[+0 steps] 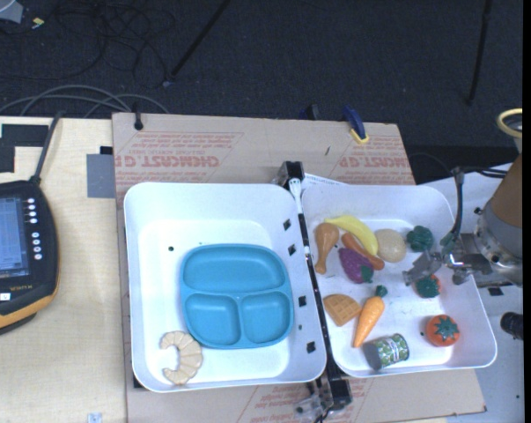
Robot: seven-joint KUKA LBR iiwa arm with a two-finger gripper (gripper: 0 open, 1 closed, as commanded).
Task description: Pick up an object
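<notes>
Broccoli (427, 285) — likeliest target, lying at about 3 o'clock in the right bin (476, 359), just under the gripper (434, 270). Sits touching or nearly touching one fingertip; hard to tell which. Not lifted, not between the fingers as far as can be made out. Gripper down low over the bin's 3 o'clock edge, reaching in from the right; fingers look spread somewhat, with nothing held, though small and blurred here.

Other candidates close by: a second broccoli (418, 237) at 1 o'clock of the gripper, a tomato (442, 330) at 6 o'clock, a carrot (368, 319) and a can (387, 351) toward 7 o'clock. Further toward 9 o'clock — banana (357, 230), drumstick (325, 245), eggplant (355, 264), a pale egg-like piece (389, 244), a wedge of bread (341, 308).

Left bin (142, 227) carries a blue tray (236, 294) and a croissant (182, 357) at 7 o'clock; no part in this step, by the look of it.

Progress, as a judgement: approach done, descent roughly done. Left to do: close on the piece, lift clear of the bin. Nothing picked up yet.
</notes>
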